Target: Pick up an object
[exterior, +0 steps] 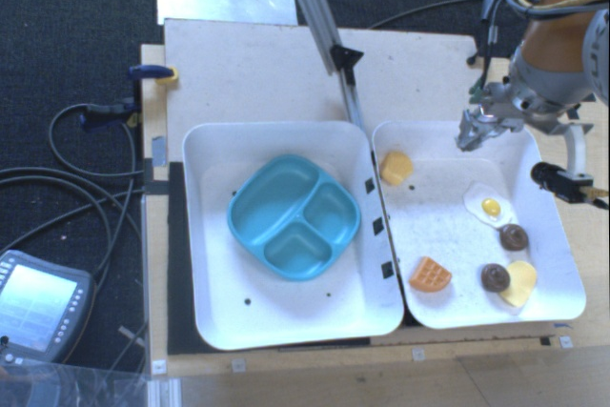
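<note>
From my remote station: in the right bin [562,253], a pale heart-shaped piece [520,282] lies at five o'clock beside a brown donut [494,276], an orange waffle [430,275] at seven, a fried egg [490,206] mid-right. The left bin [205,234] holds a blue divided plate [294,216]. Farther back, the gripper [473,136] hangs over the right bin's twelve o'clock rim; I cannot tell how it is set.

Glossy blue plastic tray [294,216] lies in a smooth white plastic bin [205,234] on matt board bench [257,71]
</note>
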### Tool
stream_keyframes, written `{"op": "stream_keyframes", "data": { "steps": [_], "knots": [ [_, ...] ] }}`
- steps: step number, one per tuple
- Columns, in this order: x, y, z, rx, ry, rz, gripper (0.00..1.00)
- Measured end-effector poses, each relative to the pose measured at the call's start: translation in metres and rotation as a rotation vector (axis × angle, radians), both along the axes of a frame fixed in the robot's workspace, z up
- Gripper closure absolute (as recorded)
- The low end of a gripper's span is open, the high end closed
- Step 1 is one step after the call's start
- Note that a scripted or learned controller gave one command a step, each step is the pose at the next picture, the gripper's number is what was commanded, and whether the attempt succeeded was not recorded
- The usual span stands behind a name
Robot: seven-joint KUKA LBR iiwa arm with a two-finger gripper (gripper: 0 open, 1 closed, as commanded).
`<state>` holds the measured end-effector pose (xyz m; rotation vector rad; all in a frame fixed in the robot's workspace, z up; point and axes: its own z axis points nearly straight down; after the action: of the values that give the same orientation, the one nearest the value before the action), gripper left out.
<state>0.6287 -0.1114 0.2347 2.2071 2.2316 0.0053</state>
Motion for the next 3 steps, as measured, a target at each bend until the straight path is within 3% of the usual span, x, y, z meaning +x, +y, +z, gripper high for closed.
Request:
{"op": "stream_keyframes", "data": {
  "steps": [2, 3],
  "knots": [
    [0.026, 0.122, 0.005, 0.002, 0.001, 0.001, 1.00],
    [0.041, 0.169, -0.007, 0.001, 0.001, -0.001, 1.00]
  ]
}}
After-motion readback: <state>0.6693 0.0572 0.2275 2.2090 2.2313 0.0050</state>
